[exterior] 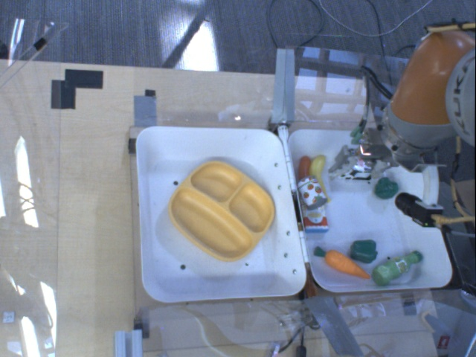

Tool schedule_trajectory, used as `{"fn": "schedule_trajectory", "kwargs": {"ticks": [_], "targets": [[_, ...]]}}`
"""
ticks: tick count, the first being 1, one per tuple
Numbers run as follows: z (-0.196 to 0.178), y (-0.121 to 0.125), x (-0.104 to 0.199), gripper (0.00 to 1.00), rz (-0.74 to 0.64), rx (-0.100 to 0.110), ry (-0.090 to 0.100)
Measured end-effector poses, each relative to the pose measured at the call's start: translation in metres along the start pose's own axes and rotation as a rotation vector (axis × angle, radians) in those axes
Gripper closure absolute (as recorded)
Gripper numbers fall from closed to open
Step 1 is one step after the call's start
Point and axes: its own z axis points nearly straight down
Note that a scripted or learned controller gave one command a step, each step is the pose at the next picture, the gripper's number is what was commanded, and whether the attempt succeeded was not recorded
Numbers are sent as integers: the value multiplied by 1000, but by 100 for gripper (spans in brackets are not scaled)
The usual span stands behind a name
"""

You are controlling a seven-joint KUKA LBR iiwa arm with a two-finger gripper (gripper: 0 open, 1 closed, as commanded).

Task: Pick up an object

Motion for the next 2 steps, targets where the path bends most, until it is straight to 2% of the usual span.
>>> {"fn": "schedule_trajectory", "kwargs": {"ticks": [1, 2], "targets": [[112, 13, -75, 0, -99, -11, -2], [118, 73, -81, 0, -33, 58, 17]]}}
